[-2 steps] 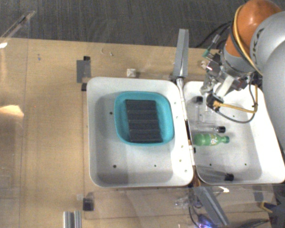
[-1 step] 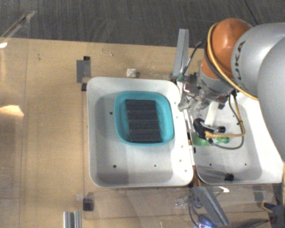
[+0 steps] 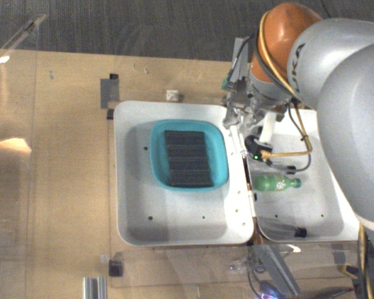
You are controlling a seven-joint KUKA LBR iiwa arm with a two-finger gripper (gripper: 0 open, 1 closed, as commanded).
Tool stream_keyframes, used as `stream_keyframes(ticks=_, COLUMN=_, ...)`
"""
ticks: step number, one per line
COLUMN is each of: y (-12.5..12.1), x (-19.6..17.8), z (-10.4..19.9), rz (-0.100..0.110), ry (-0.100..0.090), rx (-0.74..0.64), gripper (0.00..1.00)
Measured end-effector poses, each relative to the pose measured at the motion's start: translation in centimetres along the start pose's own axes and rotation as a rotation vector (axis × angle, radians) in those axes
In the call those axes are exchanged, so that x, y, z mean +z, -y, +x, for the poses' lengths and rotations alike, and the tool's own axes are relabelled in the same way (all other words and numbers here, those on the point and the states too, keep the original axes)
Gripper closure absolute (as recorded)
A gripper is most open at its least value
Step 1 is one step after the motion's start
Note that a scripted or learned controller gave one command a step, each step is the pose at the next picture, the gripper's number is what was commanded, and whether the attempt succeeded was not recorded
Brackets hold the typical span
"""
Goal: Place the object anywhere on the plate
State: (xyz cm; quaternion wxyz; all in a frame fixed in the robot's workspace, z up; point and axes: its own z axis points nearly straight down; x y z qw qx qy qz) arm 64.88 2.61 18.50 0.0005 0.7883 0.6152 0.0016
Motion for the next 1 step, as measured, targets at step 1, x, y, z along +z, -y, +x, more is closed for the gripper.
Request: stream_keyframes(ticks=1, y=-0.02, x=-0.02, z=-0.02, rz=-0.001, ry=0.0, rx=0.0, gripper=0.0)
